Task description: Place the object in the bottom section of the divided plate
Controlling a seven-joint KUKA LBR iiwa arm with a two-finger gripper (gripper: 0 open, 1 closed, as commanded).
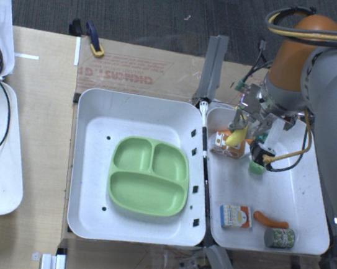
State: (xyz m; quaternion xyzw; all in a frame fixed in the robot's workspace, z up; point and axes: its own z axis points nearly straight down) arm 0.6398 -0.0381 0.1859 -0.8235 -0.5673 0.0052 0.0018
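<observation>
Plate (149, 177) in left bin | pincer (242, 134) state unclear, over yellow obj (236, 138) | can (280, 237), carton (235, 216) nearby

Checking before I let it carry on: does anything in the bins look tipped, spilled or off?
Nothing spilled. In the right bin a can lies on its side beside a carrot. The green plate sits flat.

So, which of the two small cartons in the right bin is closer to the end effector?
The orange carton at the bin's upper left, right beside the end effector; the other carton lies near the carrot.
</observation>
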